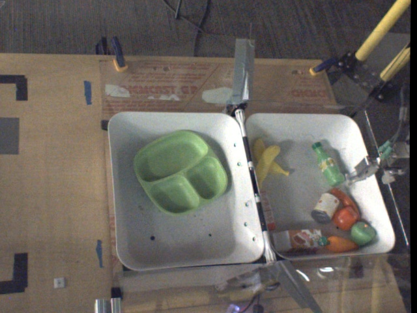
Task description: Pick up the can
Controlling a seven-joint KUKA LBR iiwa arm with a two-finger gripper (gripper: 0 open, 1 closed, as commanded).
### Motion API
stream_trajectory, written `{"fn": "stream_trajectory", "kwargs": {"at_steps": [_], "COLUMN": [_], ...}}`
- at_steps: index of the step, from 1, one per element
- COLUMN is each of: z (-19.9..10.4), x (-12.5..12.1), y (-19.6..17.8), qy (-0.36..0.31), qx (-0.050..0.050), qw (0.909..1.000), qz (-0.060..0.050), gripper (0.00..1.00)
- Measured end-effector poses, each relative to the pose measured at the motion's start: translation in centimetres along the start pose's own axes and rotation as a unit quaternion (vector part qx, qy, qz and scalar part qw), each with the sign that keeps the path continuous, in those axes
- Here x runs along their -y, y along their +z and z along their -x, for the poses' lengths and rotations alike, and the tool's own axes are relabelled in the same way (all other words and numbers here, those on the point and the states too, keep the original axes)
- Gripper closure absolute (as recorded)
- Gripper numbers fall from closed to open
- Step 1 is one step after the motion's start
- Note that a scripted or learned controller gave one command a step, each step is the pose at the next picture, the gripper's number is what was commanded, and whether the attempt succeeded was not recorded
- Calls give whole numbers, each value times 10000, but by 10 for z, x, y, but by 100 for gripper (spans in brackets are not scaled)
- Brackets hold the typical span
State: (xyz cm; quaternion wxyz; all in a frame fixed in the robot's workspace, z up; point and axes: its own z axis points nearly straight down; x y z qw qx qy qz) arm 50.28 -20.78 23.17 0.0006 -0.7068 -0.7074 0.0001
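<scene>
Can (325, 207) lies in right bin (296, 126), apart from jaws at the rim, grip unclear.

The gripper (381, 162) was cut off by the right edge, its state unclear. The can (324, 208) partly hid the tomato (345, 218). The label on the packet (304, 240) was too blurred to read.

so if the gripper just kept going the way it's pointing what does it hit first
The gripper sits at the right bin's right rim, pointing roughly leftward into it. Going straight on, it would probably meet the green bottle first, though the slanted view leaves its height unclear.
</scene>
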Motion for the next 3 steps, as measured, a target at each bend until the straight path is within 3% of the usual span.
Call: {"fn": "stream_trajectory", "kwargs": {"at_steps": [1, 2, 3], "z": [-34, -33, -98], "x": [22, 21, -2], "y": [136, 126, 35], "qy": [863, 875, 1730], "qx": [11, 18, 2], "qw": [9963, 9962, 9849], "qz": [19, 38, 4], "gripper": [0, 100, 100]}}
